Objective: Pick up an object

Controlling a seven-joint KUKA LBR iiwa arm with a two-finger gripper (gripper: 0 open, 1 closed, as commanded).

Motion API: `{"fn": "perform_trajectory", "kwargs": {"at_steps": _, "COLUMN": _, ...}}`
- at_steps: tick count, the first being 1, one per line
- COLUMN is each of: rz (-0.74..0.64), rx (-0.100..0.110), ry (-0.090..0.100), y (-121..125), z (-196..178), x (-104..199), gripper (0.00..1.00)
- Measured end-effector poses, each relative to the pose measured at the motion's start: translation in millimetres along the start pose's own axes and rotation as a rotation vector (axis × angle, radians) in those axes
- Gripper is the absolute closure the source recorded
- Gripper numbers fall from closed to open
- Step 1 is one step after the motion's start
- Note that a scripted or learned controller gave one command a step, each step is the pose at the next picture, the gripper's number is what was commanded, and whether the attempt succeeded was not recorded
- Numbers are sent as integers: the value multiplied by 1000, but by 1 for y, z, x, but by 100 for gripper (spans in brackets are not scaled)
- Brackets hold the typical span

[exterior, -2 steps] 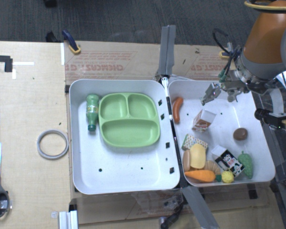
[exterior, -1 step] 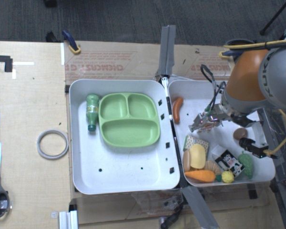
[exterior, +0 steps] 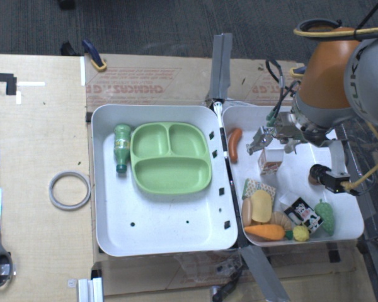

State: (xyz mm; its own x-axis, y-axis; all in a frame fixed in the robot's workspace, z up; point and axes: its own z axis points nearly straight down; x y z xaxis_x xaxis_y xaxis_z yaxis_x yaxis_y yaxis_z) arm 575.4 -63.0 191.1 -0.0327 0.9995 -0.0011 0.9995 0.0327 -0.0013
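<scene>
Carton sits just below the fingers, untouched.

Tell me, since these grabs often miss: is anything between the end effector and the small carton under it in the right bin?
Nothing visible does. The end effector hangs right above the small carton in the right bin. The hot dog lies apart beside it, and the remaining toys crowd the bin's near end.
</scene>
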Motion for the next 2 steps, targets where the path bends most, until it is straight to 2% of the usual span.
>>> {"fn": "perform_trajectory", "kwargs": {"at_steps": 1, "rz": 0, "rx": 0, "ry": 0, "y": 0, "z": 0, "x": 0, "gripper": 0}}
{"fn": "perform_trajectory", "kwargs": {"at_steps": 2, "rz": -81, "rx": 1, "ry": 1, "y": 21, "z": 100, "x": -33, "gripper": 0}}
